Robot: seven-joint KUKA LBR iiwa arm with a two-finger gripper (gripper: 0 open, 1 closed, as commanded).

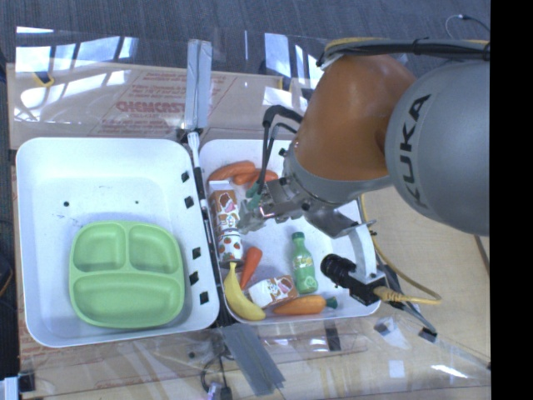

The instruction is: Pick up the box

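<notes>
A small brown box (222,207) with a printed picture stands against the left wall of the right bin (360,233). My gripper (256,204) hangs low over the middle of that bin, just to the right of the box and very close to it. The big orange and grey wrist covers the bin's upper right part. Nothing is visibly held. A second small white and red carton (272,290) lies near the bin's front edge.
Around the box lie orange carrots (234,172) behind it, a small can (231,245) and a carrot (250,264) in front, a banana (237,297), a green bottle (302,263) and another carrot (298,306). The left bin (50,165) holds a green divided plate (127,274).
</notes>
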